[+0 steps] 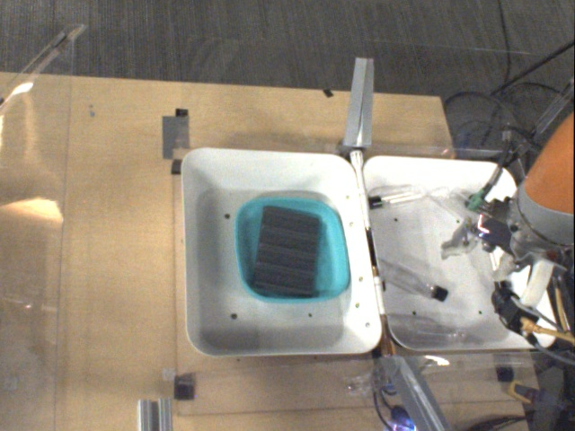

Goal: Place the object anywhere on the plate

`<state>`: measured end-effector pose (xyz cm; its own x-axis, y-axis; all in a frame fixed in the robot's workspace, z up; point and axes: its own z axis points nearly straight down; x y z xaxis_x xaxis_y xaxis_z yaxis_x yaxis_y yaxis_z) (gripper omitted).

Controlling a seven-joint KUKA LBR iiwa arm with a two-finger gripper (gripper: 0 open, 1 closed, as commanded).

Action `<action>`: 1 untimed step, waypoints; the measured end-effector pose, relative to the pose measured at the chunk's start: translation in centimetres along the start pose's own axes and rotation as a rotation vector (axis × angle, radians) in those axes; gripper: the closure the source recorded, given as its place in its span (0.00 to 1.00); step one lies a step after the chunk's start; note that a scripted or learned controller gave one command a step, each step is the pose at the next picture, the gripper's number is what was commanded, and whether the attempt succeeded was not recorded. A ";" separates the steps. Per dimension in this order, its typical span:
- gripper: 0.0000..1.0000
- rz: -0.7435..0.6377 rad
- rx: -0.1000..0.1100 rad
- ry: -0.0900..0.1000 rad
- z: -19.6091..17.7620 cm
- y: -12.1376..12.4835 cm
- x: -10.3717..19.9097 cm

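Observation:
A dark grey ribbed block [287,250] lies flat on the teal plate [336,257], which sits in the middle of the left white bin [207,241]. My gripper [462,237] hangs over the right bin [404,241], near its right side and well away from the plate. Nothing shows in the gripper. The arm's orange band [550,178] is at the frame's right edge.
In the right bin lie a clear tube with a dark tip [392,198] near the back and another clear tube with a black cap [419,286] near the front. A grey metal post [360,101] stands behind the wall between the bins. Cables hang around the wrist at the far right.

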<state>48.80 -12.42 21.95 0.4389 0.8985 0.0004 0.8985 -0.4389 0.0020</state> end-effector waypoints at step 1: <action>0.00 0.114 -0.005 0.000 -5.2 3.3 -6.6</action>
<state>48.89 -19.83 27.15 0.5384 0.8427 0.0014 0.8426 -0.5384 0.0072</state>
